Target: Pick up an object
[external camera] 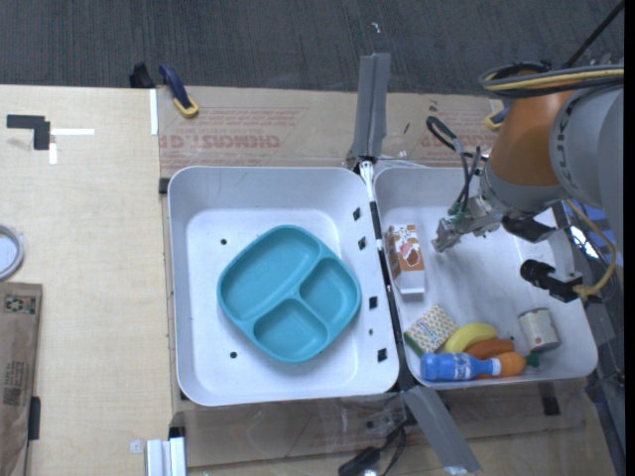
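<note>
Camera view looks down on a desk (89, 196) with two white bins side by side. Left bin (189, 266) holds a blue plate (288, 294) with three parts, sitting in the middle of the frame. Right bin (466, 276) holds the small things. A little box (406, 258) with red on it lies by the wall between the bins. Along the bottom of this bin sit a checked packet (430, 326), a yellow banana (468, 337), an orange thing (493, 347) like a carrot, a blue bottle (454, 367) with an orange cap, and a small can (537, 329). Grey arm (556, 137) with an orange band comes in from the upper right. Its hand (448, 234) hangs over the upper part of the right bin, just right of the little box. Nothing is seen between the fingers, and I cannot tell if they are open or closed.
</note>
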Robot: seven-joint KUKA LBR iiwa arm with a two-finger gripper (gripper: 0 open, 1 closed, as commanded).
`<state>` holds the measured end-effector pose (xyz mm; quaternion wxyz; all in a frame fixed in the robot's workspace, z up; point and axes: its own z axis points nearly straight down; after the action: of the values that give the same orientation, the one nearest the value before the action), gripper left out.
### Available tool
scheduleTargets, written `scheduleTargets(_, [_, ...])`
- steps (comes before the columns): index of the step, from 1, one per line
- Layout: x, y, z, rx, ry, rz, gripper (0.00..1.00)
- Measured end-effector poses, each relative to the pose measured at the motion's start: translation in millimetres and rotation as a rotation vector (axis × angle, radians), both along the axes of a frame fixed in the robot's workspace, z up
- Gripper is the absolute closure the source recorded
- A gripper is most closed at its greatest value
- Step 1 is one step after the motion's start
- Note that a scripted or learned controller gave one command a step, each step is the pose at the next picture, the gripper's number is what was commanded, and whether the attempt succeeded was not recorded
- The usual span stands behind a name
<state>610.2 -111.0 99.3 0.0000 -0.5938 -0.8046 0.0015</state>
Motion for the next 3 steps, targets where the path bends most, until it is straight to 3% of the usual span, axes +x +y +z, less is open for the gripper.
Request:
scheduleTargets(1, [-0.1, -0.1, -0.1, 0.0, 0.0, 0.0, 0.0])
scheduleTargets(2, [44.7, -46.9, -8.3, 0.001, -0.001, -0.05, 0.0])
scheduleTargets(3, [37.9, -13.7, -8.3, 0.001, 0.0, -0.199, 0.0])
